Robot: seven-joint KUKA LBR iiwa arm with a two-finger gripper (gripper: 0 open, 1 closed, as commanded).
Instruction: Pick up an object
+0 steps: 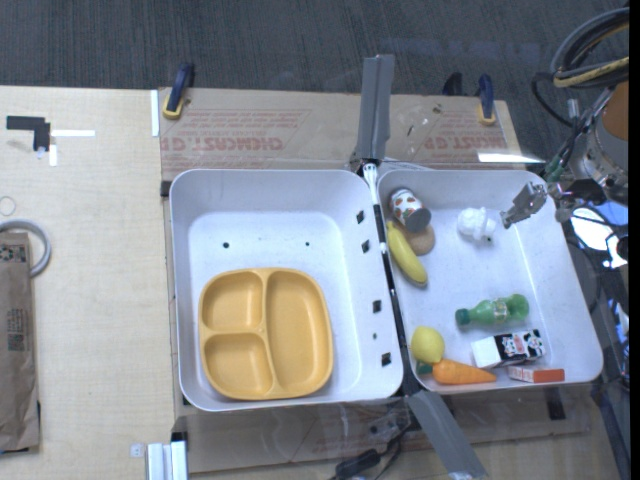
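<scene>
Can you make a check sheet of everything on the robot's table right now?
Surface: two white bins, left bin and right bin, on a cardboard-covered bench.
Job's things: banana, lemon, carrot, green bottle, small can, white lump, small cartons, all in the right bin.
Clutter: yellow divided plate in the left bin.
Gripper: gripper above the right bin's far right corner.
Cables: bundle at upper right.
Surroundings: blue clamps, brown bag.
</scene>
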